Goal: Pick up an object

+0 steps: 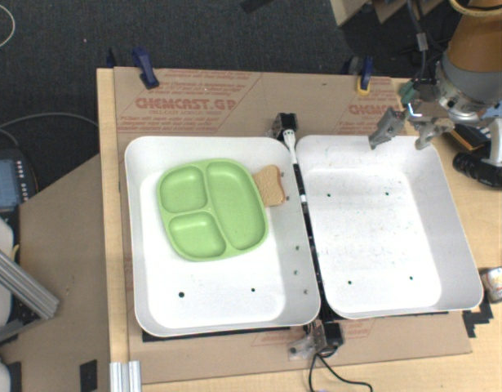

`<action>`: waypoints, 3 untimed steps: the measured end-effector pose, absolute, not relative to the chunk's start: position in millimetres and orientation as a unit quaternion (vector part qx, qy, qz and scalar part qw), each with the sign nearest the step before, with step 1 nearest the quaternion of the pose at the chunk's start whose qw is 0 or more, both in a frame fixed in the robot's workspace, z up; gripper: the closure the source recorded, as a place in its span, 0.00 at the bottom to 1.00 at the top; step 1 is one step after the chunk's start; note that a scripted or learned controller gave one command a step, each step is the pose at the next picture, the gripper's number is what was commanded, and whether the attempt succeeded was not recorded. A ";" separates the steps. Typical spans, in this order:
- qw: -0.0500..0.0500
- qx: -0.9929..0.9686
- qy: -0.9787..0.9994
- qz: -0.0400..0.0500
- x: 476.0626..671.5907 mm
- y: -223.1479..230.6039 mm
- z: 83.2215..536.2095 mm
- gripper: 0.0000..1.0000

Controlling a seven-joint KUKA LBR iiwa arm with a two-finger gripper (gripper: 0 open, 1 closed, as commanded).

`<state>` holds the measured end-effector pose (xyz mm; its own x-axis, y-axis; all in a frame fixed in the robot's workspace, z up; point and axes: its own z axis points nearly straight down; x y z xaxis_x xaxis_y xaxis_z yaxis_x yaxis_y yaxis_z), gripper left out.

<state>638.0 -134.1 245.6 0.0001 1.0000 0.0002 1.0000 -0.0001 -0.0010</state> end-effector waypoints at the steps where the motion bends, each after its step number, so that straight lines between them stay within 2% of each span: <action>1: -0.006 -0.705 -0.709 -0.005 604.5 -96.4 378.8 0.00; 2: -0.008 -0.705 -0.709 -0.008 544.9 -48.7 528.1 0.00; 3: 0.000 -0.709 -0.705 0.000 476.0 -90.9 537.3 0.00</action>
<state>476.0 -90.9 537.3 0.0054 1.0000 0.0001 1.0000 -0.0054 0.0011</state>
